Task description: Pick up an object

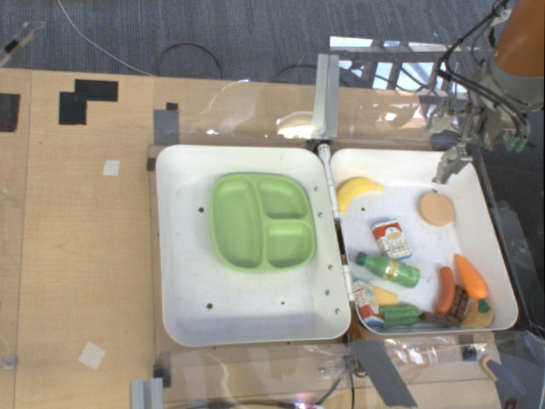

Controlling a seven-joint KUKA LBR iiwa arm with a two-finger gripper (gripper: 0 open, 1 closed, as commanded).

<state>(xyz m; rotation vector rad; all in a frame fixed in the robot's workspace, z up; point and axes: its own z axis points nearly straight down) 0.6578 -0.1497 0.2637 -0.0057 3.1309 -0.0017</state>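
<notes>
The right bin [498,254] holds a yellow banana [358,192], a tan round disc [437,209], a red and white can [391,239], a green bottle [390,269] lying on its side, an orange carrot [471,277] and a red sausage [445,289]. More small items are piled along its near edge, among them a green vegetable [400,315]. My gripper [449,164] hangs over the bin's far right corner, just above and right of the tan disc. It holds nothing that I can see.
The left bin [187,296] holds a green divided plate [261,221]. A metal post [326,92] stands behind the wall between the bins. The arm and its cables [485,100] reach in from the upper right.
</notes>
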